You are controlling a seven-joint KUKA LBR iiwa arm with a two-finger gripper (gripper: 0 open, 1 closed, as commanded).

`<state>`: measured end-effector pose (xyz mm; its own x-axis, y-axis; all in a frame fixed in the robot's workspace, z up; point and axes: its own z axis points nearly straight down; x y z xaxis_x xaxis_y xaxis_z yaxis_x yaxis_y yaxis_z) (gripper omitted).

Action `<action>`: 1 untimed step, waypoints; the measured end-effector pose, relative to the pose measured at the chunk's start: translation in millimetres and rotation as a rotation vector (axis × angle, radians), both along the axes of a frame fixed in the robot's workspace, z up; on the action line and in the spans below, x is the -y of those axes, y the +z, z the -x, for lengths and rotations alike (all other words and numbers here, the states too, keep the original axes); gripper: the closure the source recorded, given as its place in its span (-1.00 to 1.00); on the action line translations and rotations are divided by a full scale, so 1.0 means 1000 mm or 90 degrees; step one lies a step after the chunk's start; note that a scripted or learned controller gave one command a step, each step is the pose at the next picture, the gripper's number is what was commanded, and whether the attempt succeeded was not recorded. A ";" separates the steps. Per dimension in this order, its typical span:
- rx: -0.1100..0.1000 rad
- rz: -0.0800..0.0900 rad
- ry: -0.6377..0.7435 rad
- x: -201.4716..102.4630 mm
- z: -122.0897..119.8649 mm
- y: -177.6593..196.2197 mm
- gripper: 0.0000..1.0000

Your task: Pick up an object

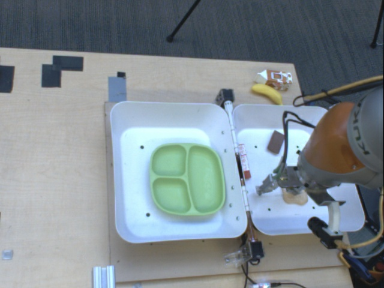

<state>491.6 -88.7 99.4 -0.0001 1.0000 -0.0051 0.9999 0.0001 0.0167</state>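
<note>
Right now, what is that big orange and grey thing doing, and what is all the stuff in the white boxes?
That is a robot arm, seen by a camera looking down from above the bench. It reaches in from the right. At its end is a gripper, a two-fingered hand, low inside the right bin. Close beside it lies a small tan object, and farther back a little brown block. I cannot tell whether it holds anything. The left bin holds a green plate with three sections. Behind the bins, on the wooden bench, lies a toy banana.
</note>
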 end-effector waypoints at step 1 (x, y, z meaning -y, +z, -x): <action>0.002 0.000 0.001 0.000 -0.002 0.011 1.00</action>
